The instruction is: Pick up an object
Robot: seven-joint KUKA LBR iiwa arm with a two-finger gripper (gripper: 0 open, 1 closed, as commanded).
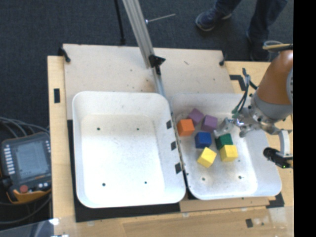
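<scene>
While the arm [274,90] leans over the right bin [247,184], its end effector [228,128] grip seems unreadable.

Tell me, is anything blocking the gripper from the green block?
Nothing visible does. The gripper sits right above the green block. A yellow block touches it on the near side, and a blue block lies left.
</scene>
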